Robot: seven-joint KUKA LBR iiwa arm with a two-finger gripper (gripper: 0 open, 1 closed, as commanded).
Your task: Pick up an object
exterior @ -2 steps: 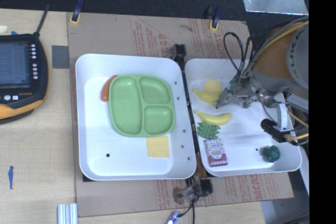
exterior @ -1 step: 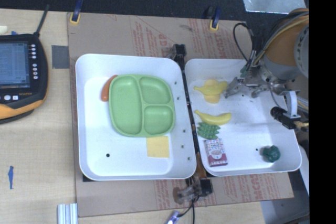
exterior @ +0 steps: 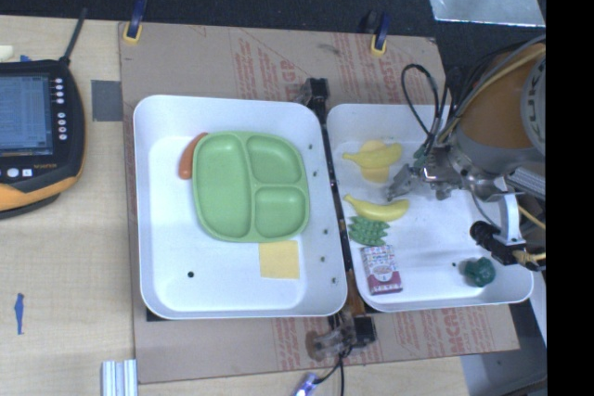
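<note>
Right bin (exterior: 520, 297), near edge first: a small red-and-white packet (exterior: 381, 270) sits at the near-left corner, flat, just beside the left wall. A dark green lump (exterior: 479, 272) sits by the near-right corner, well apart from the packet.

Mid bin: a small green ridged piece (exterior: 368, 231) lies against the left wall, touching or just under a yellow banana (exterior: 377, 209) that lies across it, tip pointing toward the bin middle. Toward the far-left corner sits a second yellow fruit (exterior: 375, 157), lumpy, maybe a pepper or a banana bunch.

Gripper (exterior: 408, 182) is low over the bin middle, between the 2 yellow items and just right of both. Claw state: cannot tell, too dark and cluttered with cable. Nothing visibly between the fingers, so I judge no grasp yet.

Likely target: banana or the far yellow fruit, both equally near. For a clean pick:
- Commit to 1 item, don't straddle both.
- Banana: close across its short axis, near mid-length, clear of the green piece.
- Keep off the left wall; descent there risks a finger clipping the rim.

Left bin (exterior: 148, 199): green 3-compartment tray (exterior: 251, 186) mid-bin, yellow square (exterior: 279, 260) at its near edge, orange-red piece (exterior: 188, 157) at its far-left edge.
</note>
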